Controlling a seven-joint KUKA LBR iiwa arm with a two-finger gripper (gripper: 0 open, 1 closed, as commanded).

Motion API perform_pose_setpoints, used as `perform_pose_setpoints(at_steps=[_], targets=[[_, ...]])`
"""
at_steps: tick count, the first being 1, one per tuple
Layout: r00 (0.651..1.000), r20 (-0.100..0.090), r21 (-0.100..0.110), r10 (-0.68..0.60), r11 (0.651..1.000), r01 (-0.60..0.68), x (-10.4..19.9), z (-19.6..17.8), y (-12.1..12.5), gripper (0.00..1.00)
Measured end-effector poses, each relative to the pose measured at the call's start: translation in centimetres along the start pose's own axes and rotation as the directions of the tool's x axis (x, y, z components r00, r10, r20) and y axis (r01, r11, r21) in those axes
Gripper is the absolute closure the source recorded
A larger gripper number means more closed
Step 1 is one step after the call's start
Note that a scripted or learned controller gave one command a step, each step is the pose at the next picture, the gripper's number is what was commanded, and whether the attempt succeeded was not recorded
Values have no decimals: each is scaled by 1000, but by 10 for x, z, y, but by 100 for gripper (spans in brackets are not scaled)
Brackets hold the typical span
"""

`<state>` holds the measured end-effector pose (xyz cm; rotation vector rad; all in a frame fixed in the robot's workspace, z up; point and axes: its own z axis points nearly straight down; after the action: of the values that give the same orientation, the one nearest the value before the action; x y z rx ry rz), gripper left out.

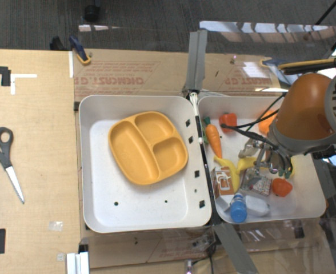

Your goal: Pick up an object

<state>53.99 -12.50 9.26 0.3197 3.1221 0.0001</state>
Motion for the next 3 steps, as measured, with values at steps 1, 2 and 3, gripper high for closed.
perform_pose_setpoints(at_steps=[1,2,3], targets=[[1000,4,0,16,1000,-16,-118,-1,-18,0],[1000,11,1,11,1000,-11,-120,-13,-17,100],[999,2,1,-33,999,33,-24,-1,-57,100]])
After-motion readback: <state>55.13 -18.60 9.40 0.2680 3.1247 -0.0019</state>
